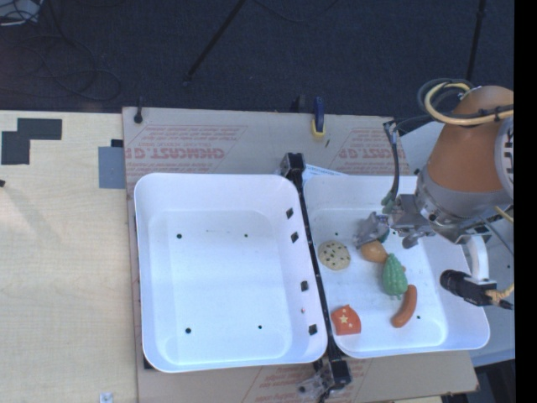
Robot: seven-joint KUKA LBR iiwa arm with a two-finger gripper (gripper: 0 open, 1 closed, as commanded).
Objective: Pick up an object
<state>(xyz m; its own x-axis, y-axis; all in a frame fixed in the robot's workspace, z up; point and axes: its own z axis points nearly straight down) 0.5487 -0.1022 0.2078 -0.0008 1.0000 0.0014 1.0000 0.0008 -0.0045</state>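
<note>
The right bin (419,196) holds several small items. A round speckled cookie (335,255) lies by the divider. An orange-yellow lump (374,252) sits to its right, with a green knobbly piece (393,276) and an orange-red sausage (404,306) beyond it. A red wedge with a yellow mark (346,320) lies near the front wall. My gripper (372,227) hangs low over the bin, just behind the orange-yellow lump and very close to it. Whether it touches the lump is unclear.
The left bin (151,225) stands beside the right one, with black clips along the shared wall (299,225). The arm's orange band (470,141) and cables loom over the right bin's far right side. A cardboard sheet (210,145) lies under both bins.
</note>
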